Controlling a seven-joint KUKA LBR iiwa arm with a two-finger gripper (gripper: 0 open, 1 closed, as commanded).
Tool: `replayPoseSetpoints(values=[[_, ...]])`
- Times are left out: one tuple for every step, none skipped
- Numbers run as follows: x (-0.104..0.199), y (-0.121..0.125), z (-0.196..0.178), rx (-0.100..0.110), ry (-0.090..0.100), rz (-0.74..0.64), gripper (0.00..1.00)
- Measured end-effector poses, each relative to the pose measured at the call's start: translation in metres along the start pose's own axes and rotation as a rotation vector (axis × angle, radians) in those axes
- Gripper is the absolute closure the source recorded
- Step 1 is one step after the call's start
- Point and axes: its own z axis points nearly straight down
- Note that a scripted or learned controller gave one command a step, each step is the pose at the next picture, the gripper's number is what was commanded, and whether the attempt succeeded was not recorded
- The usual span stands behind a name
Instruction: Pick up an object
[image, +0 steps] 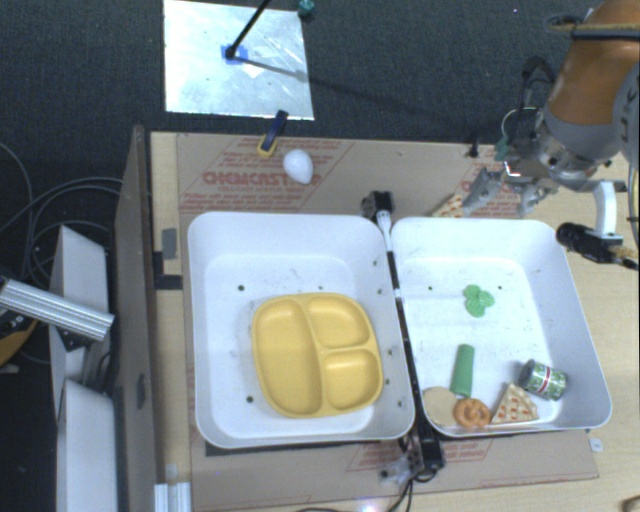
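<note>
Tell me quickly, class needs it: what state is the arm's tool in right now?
Tool: above the far edge of the right bin, nothing seen in it; open or closed cannot be told.

The grey arm (orange band above its wrist) is reaching in from the upper right, its gripper hanging downward.
</note>
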Motion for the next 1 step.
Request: replayPoseSetpoints(values=[[-0.0362,-0.0602,0.1128,0.015,0.002,0.007,0.00]])
